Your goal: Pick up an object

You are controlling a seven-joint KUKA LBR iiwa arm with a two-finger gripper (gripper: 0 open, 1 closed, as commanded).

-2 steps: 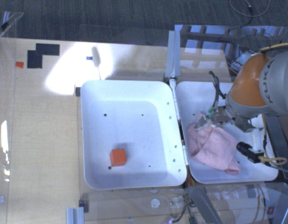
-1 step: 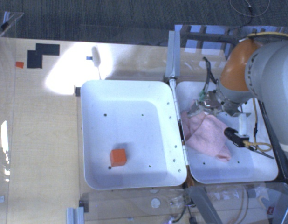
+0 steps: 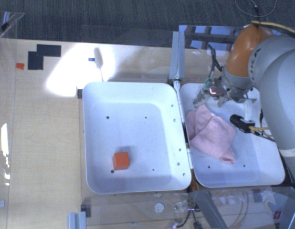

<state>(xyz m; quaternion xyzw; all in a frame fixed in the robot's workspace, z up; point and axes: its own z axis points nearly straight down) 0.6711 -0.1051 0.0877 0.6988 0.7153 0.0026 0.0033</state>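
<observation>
A crumpled pink cloth (image 3: pixel 212 133) lies in the right bin (image 3: pixel 262 171), spread from its left wall toward the middle. My gripper (image 3: pixel 210 95) hangs over the far left part of that bin, just above the cloth's upper edge, and its tip is too small and cluttered to read. An orange block (image 3: pixel 121 161) sits alone in the left bin (image 3: pixel 138 99), toward the near left corner, far from the gripper.
The grey arm with its orange band (image 3: pixel 244 44) covers the right bin's far right side. A metal rail (image 3: pixel 176 56) stands behind the seam between the bins. Black and orange marks (image 3: pixel 40 56) lie on the bench at the far left.
</observation>
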